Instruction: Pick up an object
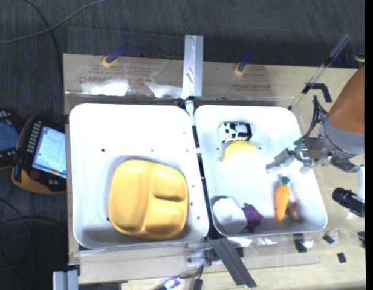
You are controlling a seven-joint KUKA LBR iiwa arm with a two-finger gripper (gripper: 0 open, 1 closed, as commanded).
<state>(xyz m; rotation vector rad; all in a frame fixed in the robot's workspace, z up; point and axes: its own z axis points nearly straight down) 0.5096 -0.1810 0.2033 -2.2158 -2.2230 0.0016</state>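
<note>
We are hovering our gripper [282,161] over the right bin [307,219], just above the toy carrot [282,200] that is lying near that bin's right wall; we cannot tell its state. A yellow lemon-like object [239,150] is sitting beside a black-and-white toy [234,130], and a yellow divided tray [148,197] is resting in the left bin [89,138].

Grey arm [346,139] with an orange band, slim metallic gripper [278,162], small teal marking near the wrist
</note>
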